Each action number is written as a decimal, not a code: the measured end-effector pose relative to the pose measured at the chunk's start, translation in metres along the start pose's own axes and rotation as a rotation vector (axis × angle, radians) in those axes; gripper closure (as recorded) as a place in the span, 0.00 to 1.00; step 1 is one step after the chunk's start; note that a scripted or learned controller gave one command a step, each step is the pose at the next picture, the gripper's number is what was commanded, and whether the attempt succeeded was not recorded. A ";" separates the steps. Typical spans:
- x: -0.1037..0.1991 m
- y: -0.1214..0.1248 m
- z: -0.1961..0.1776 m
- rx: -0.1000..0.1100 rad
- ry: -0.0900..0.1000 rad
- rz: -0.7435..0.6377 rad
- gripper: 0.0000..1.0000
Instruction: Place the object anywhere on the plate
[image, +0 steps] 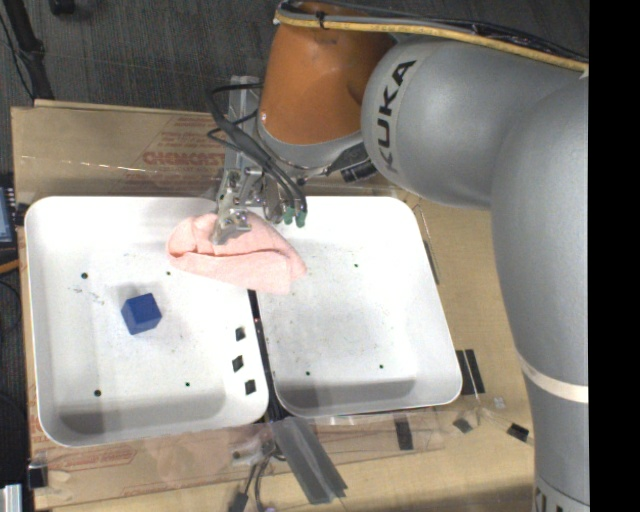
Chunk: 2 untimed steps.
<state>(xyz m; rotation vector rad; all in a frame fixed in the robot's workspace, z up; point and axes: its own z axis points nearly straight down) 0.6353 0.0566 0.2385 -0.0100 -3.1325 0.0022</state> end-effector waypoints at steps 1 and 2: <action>0.015 0.049 0.008 0.000 -0.002 -0.011 1.00; 0.015 0.049 0.008 0.001 -0.003 -0.010 0.00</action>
